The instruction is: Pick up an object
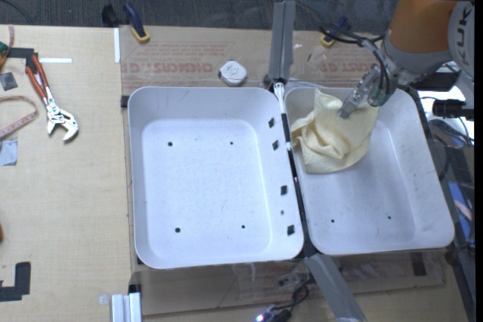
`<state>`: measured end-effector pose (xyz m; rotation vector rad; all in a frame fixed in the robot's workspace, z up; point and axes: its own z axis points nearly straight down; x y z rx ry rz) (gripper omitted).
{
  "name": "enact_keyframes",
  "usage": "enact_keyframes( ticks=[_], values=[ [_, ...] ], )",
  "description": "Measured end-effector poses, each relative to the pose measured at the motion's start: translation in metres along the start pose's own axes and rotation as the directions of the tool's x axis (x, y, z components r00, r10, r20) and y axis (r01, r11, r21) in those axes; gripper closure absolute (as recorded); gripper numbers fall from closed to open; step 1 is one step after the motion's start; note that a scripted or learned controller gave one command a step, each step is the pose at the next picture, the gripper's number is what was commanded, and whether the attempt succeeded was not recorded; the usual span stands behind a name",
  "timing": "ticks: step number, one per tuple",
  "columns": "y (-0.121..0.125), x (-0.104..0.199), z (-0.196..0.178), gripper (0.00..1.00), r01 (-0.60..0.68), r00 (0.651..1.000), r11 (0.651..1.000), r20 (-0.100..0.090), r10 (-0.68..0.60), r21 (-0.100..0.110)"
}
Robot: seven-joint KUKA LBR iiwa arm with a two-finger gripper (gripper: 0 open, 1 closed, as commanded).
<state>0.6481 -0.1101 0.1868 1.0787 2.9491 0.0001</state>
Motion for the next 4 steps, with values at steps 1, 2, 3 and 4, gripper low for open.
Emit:
enact_keyframes(
  ticks=[1, 2, 3, 4],
  values=[
    [0.0, 0.0, 0.0, 0.0, 0.0, 1.0, 1.0, 0.001, 0.0, 0.0],
    [-0.008, -0.011, 0.092, 0.0, -0.066, 0.998, 0.998, 0.003, 0.066, -0.004],
    [-0.008, -0.013, 0.082, 1.0, -0.07, 0.998, 0.998, 0.006, 0.07, -0.007],
    [0.034, 0.033, -0.005, 1.0, -0.298, 0.954, 0.954, 0.001, 0.298, 0.0]
  ],
)
